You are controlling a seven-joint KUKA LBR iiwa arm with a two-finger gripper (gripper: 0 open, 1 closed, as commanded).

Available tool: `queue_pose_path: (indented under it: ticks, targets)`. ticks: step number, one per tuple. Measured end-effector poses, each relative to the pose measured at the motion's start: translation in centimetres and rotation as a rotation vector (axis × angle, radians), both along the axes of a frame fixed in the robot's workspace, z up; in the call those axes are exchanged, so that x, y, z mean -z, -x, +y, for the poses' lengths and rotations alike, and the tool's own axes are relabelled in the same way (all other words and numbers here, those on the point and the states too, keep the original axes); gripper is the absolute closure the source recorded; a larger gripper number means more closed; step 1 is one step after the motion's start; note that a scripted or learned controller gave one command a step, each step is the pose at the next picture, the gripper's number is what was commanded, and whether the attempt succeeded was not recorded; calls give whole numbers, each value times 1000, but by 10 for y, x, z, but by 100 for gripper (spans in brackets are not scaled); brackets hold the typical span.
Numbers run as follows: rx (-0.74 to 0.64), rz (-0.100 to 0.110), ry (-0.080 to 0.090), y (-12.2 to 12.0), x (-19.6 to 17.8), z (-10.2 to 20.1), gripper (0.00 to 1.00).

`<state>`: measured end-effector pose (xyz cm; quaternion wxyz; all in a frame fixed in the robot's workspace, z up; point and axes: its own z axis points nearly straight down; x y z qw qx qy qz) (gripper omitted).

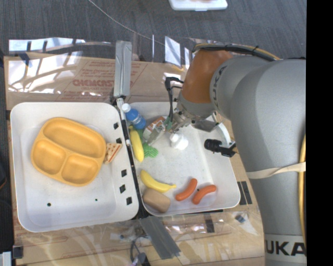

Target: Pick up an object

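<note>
The arm (260, 104) reaches over the right bin (229, 192); its gripper (165, 126) sits near the far-left corner — released or clenched, I cannot tell. The small packet (154, 127) lies there, possibly the target — descend squarely, clear of the blue bottle (136, 118).

A flattened brown cardboard sheet with red print (88, 78) lies across the upper left of the frame. A strip of grey tape (123, 67) crosses it. A flat white object (199, 4) sits at the top edge.
</note>
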<state>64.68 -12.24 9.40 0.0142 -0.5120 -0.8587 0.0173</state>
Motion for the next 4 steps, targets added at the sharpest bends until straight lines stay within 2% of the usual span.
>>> queue_pose_path:
  ticks: [1,2,3,4]
  targets:
    - [-379,-34,-20,-9,-28,5,0]
    - [-280,-34,-18,111,4,19,0]
    - [-175,-35,-22,119,4,10,0]
    - [-35,-36,-11,66,4,16,0]
